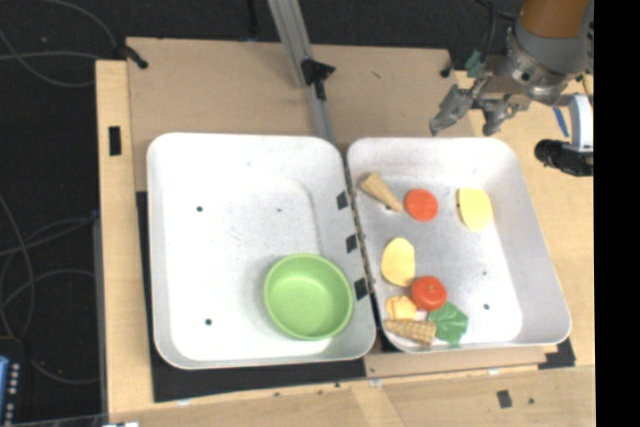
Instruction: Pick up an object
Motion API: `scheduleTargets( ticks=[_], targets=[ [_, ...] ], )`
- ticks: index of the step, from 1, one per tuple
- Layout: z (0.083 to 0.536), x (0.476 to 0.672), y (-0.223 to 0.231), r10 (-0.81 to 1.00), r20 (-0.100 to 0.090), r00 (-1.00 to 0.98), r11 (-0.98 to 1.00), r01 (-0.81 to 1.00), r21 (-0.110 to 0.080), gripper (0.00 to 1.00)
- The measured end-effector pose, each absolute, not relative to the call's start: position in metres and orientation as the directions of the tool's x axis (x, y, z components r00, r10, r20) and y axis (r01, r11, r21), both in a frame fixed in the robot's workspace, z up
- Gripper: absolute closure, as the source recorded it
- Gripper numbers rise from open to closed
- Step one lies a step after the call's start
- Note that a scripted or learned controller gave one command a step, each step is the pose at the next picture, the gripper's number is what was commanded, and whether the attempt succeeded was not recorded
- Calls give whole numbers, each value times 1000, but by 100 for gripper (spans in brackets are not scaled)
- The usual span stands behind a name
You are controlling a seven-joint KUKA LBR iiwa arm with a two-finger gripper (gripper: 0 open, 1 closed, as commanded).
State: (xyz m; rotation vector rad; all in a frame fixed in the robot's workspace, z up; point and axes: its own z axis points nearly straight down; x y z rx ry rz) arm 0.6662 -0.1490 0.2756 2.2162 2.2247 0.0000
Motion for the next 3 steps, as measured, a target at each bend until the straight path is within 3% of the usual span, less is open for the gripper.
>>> scheduleTargets(
  ticks=[1,2,3],
  targets=[
    [276,666,-149,1000,-2,-4,4,1000,0,0],
    [228,662,-161,1000,-4,2,-2,1000,-4,0],
    [173,671,-161,1000,-4,-1,1,1000,-4,0]
  ],
)
